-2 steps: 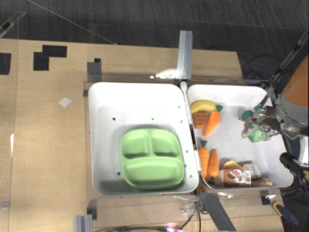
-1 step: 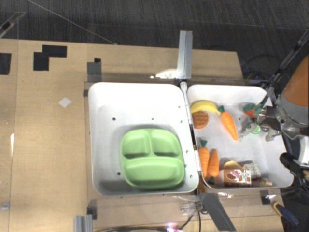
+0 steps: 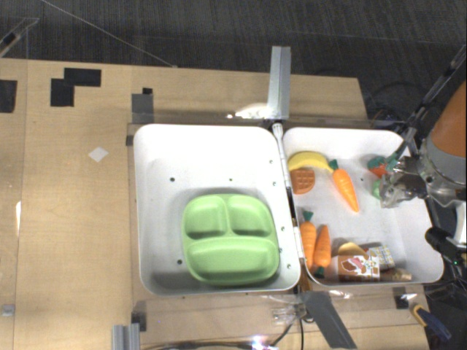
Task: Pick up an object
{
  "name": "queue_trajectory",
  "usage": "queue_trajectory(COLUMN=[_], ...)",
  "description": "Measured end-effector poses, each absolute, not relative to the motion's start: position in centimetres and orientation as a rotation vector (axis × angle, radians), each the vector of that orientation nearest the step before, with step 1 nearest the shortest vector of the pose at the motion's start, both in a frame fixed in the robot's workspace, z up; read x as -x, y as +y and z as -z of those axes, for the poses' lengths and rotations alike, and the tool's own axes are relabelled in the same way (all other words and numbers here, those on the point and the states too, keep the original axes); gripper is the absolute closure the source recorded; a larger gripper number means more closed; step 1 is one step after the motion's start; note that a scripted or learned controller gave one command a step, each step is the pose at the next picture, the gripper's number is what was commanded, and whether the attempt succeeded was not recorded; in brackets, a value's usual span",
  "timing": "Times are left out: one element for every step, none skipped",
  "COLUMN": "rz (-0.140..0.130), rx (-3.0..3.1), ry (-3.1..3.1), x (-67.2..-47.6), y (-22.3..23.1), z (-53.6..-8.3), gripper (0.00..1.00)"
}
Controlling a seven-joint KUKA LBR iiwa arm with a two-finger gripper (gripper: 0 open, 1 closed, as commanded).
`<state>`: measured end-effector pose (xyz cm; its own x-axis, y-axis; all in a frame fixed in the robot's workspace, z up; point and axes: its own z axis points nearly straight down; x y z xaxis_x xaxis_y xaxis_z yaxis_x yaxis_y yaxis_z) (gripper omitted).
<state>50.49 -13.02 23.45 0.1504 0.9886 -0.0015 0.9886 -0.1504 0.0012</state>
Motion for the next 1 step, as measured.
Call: queue_trajectory(rz=[0.001], rx=[-2.381], ry=[2.047], x=[-50.5], y=[-12.99], z=[-23.43], gripper=[0.0])
